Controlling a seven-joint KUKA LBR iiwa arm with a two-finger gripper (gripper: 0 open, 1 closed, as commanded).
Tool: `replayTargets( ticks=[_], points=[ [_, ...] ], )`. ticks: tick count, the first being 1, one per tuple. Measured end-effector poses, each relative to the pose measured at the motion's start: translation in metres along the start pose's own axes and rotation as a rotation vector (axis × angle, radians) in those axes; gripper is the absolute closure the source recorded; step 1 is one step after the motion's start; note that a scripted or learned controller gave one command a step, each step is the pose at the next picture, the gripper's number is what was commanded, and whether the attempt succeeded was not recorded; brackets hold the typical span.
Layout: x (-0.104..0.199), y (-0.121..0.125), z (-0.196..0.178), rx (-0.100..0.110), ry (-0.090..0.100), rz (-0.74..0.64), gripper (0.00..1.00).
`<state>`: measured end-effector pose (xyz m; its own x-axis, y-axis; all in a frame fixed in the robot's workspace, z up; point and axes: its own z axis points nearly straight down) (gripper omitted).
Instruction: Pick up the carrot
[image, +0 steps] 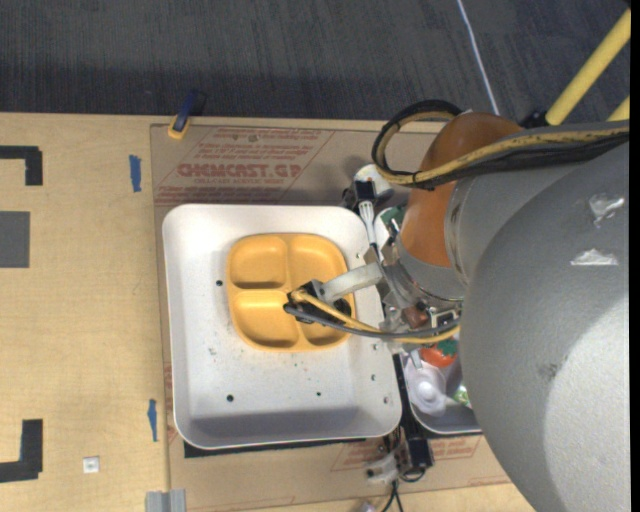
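Camera view, looking down at a slant: we list a tan cardboard-covered surface (80, 330) filling the left and centre of the frame, with black tape marks along its left edge and small blue tape tabs at upper left and lower left. Beyond its top edge we note dark grey carpet (250, 50), crossed at upper right by a thin pale cable and a yellow rod (590, 70). At centre sits the left white bin (270, 400), holding a yellow four-compartment tray (265, 270) in its upper half. The grey arm (550, 330), with its orange band (450, 190), covers the right side of the frame and most of the right bin (445, 425). The gripper (300, 305) reaches leftward over the tray's lower right compartment; we cannot tell how it is set. At the arm's edge, in the visible strip of the right bin, we record a small orange-red item (437, 352) beside white and green objects; we cannot confirm it as the carrot.
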<state>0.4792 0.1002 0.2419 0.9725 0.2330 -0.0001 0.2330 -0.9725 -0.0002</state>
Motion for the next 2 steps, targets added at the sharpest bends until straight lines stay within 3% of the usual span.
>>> replayTargets(
  ticks=[1, 2],
  points=[
    [0.001, -0.009, 0.056, 0.003, -0.005, -0.051, 1.0],
    [0.004, -0.012, -0.02, 0.0, 0.001, 0.035, 1.0]
  ],
)
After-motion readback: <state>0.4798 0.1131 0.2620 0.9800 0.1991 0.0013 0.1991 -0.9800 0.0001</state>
